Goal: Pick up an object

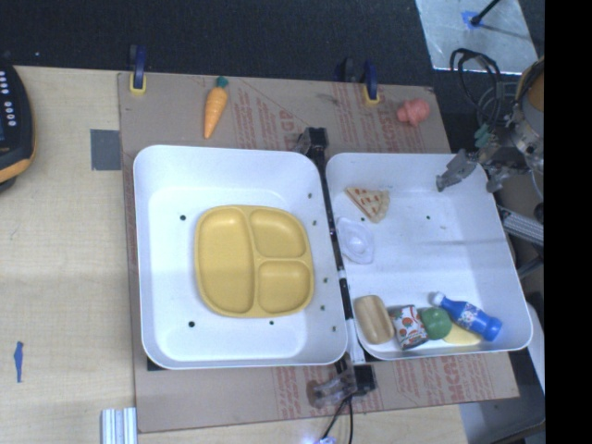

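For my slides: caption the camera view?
End effector at right bin's far edge; yellow tray in left bin.

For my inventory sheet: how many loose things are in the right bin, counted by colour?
Tan: 2, pizza slice, bread roll
Clear: 1, cup
Red: 1, can
Green: 1, ball
Yellow: 1, piece
Blue: 1, bottle
Total: 7

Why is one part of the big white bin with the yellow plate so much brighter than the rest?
In the camera view, light falls unevenly: the left bin glows brightest along its left floor, while a soft grey shadow lies near its top edge; the yellow plate looks evenly lit; the gripper at the right looks slightly blurred.
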Action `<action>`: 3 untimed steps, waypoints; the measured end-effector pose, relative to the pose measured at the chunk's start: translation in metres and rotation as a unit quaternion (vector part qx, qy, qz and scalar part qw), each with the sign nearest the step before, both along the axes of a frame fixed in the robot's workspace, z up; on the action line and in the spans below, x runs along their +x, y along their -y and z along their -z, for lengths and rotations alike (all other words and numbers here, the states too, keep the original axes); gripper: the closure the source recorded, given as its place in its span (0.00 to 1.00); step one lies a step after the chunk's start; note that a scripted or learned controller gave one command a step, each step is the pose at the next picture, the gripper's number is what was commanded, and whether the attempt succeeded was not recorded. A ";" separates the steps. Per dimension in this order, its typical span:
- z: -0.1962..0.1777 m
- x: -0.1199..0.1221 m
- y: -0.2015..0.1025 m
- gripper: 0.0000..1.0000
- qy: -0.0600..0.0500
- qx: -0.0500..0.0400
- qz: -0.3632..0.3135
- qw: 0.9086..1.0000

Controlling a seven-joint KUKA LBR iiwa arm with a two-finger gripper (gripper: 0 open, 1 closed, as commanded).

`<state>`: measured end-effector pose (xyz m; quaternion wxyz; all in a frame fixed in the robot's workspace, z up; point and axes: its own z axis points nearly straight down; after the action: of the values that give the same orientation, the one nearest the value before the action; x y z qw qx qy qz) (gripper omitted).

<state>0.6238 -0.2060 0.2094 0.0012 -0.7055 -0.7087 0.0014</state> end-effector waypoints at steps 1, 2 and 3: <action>0.043 0.026 -0.059 0.00 -0.002 0.002 -0.003 1.000; 0.122 0.031 -0.104 0.00 -0.003 0.001 -0.002 1.000; 0.117 0.032 -0.087 0.00 0.001 0.000 0.001 1.000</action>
<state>0.6562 -0.1187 0.0922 0.0003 -0.7063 -0.7079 0.0010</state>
